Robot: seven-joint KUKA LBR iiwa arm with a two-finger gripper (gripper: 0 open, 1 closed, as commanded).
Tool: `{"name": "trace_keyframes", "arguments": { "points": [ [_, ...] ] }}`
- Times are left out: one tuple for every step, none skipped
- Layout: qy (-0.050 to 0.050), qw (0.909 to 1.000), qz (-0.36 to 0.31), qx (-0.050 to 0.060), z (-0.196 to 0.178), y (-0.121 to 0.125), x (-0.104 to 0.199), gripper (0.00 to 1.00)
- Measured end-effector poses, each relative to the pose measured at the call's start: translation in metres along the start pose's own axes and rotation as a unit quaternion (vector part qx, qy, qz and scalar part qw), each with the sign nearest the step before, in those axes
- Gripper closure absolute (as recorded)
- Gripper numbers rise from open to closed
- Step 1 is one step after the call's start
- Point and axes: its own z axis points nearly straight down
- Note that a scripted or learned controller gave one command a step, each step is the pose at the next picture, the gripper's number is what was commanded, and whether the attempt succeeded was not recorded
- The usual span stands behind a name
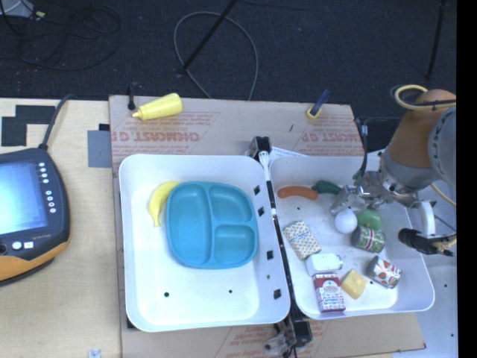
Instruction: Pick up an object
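Note:
My gripper (359, 198) hangs low over the right bin (417, 298), near its upper right part. Just below and left of it lies a white ball (345, 221), and a green can (369, 234) lies just below it. A green object (326, 187) and an orange-red sausage (297, 192) lie to the gripper's left. Further down the bin are a patterned pouch (302, 239), a white block (324, 262), a red carton (329, 291), a yellow block (353, 283) and a red-and-white can (384, 272). I see nothing held in the gripper.
The left bin (141, 274) holds a blue divided plate (210, 224) with a banana (157, 201) beside it. A yellow bottle (159, 107) lies on the cardboard behind the bins. A tablet-like pendant (26, 211) sits at far left. The arm (419, 144) rises at the right.

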Motion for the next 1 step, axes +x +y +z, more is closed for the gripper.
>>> {"name": "trace_keyframes", "arguments": {
  "points": [
    [-0.001, 1.0, 0.0, -0.006, -0.0843, 0.0262, -0.0049, 0.0]
  ]
}}
